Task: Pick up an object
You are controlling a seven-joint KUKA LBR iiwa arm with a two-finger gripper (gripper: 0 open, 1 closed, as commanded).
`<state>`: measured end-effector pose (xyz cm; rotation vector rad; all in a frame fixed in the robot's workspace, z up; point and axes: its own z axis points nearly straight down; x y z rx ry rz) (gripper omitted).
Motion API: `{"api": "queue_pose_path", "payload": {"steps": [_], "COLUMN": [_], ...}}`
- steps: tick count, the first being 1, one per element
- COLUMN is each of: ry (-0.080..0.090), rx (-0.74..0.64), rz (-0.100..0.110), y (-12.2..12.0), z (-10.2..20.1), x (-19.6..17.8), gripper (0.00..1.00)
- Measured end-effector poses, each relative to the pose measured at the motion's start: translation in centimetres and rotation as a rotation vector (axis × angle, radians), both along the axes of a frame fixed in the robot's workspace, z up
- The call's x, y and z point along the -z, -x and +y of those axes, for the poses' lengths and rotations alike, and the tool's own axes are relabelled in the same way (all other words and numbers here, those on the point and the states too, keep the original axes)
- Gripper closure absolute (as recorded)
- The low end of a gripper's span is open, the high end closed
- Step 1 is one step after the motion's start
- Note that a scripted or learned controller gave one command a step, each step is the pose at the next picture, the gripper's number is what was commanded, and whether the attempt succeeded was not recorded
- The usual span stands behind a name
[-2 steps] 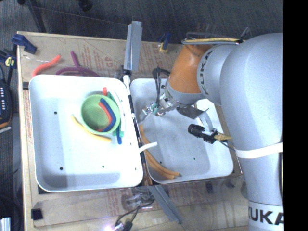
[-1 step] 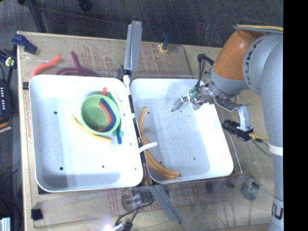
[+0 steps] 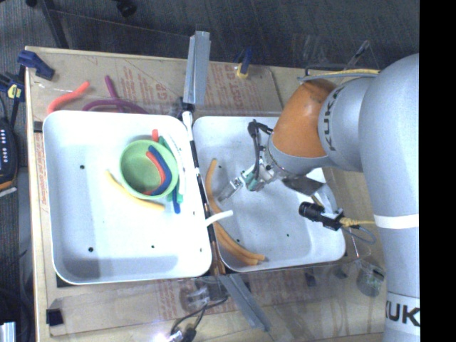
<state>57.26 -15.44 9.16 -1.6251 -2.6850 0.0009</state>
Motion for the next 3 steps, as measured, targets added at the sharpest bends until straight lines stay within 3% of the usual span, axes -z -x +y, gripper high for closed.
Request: {"api": "queue_pose_path", "payload": {"steps": [1, 2, 3], "ry": [0.003, 0.006, 0.002], "rx": [0.28, 0.026, 0.203], "rz": [-0.003, -0.005, -0.002], "y": [-1.5, -3.5, -2.2], "z": [-5.5, 3.4, -1.7], "x": [-3.7, -0.7, -6.0], "gripper": [0.0, 0.0, 0.0]}}
